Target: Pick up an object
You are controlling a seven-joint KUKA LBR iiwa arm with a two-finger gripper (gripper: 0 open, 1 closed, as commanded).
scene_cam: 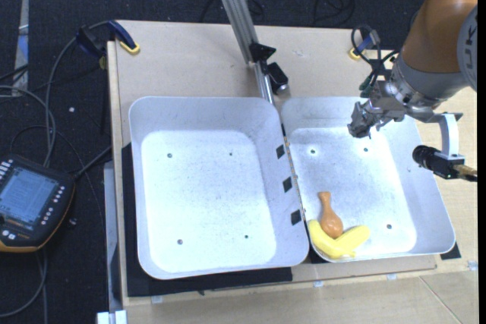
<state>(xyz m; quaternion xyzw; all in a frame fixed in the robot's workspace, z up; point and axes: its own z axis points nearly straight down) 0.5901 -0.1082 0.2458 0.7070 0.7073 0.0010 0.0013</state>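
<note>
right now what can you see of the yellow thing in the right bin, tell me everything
The yellow banana looks like a smooth plastic toy, curved, lying flat on the floor of the right bin in its near left corner, close against the rim. Its thicker end points right; the other end tucks into the corner. An orange drumstick-shaped toy lies across its upper side, touching it. The gripper is at the bin's far side, well apart from the banana.

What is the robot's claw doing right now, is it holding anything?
Gripper: cannot be told whether open or closed; nothing shows in it. It hangs over the right bin, away from the banana and the orange chicken drumstick toy.
</note>
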